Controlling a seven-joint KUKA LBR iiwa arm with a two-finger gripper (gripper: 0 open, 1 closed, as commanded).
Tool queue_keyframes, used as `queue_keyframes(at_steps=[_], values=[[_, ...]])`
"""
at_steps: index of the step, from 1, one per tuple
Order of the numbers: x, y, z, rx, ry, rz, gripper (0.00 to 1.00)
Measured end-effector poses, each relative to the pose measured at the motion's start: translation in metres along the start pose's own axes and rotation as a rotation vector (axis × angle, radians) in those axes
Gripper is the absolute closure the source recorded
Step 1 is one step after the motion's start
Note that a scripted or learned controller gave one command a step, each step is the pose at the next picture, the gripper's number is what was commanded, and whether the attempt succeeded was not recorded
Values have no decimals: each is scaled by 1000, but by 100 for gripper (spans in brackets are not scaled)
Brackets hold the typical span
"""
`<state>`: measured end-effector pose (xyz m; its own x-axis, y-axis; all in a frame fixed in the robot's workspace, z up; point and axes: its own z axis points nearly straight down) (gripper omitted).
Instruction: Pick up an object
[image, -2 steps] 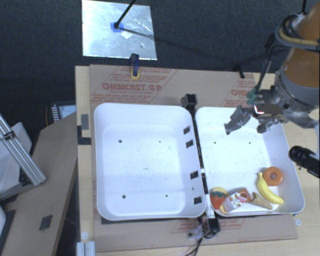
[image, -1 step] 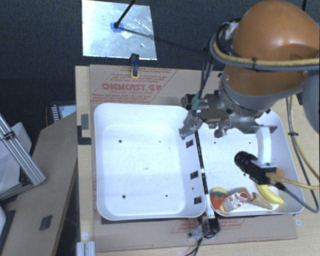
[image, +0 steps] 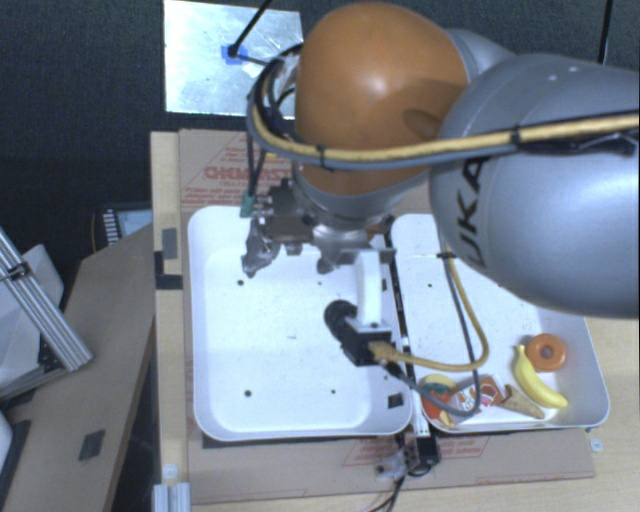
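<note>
Gripper (image: 290, 262) hangs low over the upper part of the left bin (image: 220, 400), fingers pointing down with a gap between the two tips and nothing in it; I'd guess it's lined up for a descent, though no object lies under it. Candidates all sit lower right in the right bin (image: 595, 400): banana (image: 537, 378), orange ring (image: 546, 351), and a colourful clutter (image: 465, 395) I can't identify. Bins rest on cardboard (image: 215, 165) over the bench, dark backdrop behind, shiny panel (image: 200, 60) upper left.

White bins (image: 290, 420), yellow banana (image: 538, 382), orange ring (image: 546, 352), grey arm (image: 560, 200) w/ orange band (image: 380, 90), yellow cable (image: 440, 148).
</note>
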<state>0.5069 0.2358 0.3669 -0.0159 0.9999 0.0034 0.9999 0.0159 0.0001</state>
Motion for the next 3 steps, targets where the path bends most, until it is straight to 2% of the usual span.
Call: queue_keyframes(at_steps=[1, 2, 3], values=[[-14, 73, 98, 5, -7, 18, 0], [1, -10, -17, -7, 3, 7, 0], [-1, -21, 30, 3, -4, 15, 0]])
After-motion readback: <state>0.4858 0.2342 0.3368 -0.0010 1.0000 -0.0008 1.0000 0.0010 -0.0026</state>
